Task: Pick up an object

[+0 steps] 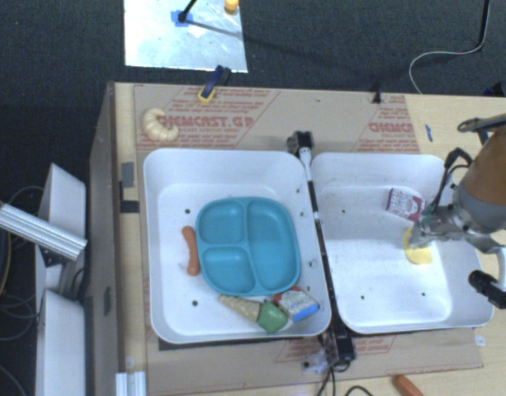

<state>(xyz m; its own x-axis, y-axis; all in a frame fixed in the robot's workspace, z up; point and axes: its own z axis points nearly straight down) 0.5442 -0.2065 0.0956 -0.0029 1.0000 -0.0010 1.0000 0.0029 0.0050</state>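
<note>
Gripper (pixel 423 231) lowered into right bin (pixel 385 304), finger spread indiscernible, tip met a small pale yellow object (pixel 418 255) on the bin floor, small pink-white packet (pixel 404 204) just beside.

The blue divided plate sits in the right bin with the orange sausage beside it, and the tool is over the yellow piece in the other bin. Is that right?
Not quite. The camera view shows the blue divided plate in the left bin, with the orange sausage beside it. The tool is over the yellow piece in the right bin.
</note>
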